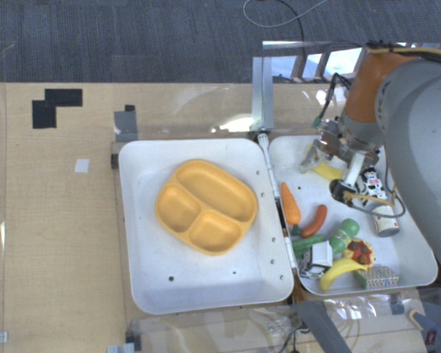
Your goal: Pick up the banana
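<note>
The banana [336, 274] is yellow and curved and lies near the front edge of the right bin [417, 261], among other toy food. My gripper [331, 166] is down in the far part of that bin, well behind the banana. Its fingers [311, 158] stand apart, open, on either side of a small yellow piece [326, 172] resting on the bin floor. Nothing is lifted. The grey arm with its orange band [367, 83] comes in from the right and hides the bin's far right corner.
Around the banana lie a carrot [290, 203], a red sausage-like piece [314, 220], green pieces [347, 229], a red fruit [361, 252] and a grey mesh item [380, 276]. A black-and-white toy [369, 186] and a small can [386, 225] sit beside the gripper. The left bin [148, 279] holds a yellow divided plate [206, 206].
</note>
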`<state>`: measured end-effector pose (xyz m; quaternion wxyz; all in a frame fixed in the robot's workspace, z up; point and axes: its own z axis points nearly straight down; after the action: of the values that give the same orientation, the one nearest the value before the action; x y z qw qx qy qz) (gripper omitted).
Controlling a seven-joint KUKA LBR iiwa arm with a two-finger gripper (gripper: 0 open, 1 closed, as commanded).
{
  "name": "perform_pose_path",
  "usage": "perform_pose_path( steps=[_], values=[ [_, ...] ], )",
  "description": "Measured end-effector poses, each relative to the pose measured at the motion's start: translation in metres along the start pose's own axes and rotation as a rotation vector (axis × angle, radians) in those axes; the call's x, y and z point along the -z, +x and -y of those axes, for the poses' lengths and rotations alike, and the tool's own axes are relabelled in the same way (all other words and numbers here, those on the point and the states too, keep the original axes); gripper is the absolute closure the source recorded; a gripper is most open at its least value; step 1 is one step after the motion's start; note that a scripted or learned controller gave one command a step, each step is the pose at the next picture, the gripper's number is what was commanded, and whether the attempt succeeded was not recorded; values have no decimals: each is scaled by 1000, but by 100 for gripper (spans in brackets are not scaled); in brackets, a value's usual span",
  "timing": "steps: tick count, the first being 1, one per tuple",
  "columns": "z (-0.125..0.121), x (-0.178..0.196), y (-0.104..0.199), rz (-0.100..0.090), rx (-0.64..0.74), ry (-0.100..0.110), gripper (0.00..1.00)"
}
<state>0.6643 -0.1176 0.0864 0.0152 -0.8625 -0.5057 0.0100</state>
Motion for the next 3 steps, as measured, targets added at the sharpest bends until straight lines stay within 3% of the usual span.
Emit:
perform_pose_path(
  steps=[1,2,3],
  values=[
    [-28,35,-45,-14,-21,-22,0],
    [-30,48,-44,-11,-11,-37,100],
    [39,109,-101,2,287,-43,100]
  ],
)
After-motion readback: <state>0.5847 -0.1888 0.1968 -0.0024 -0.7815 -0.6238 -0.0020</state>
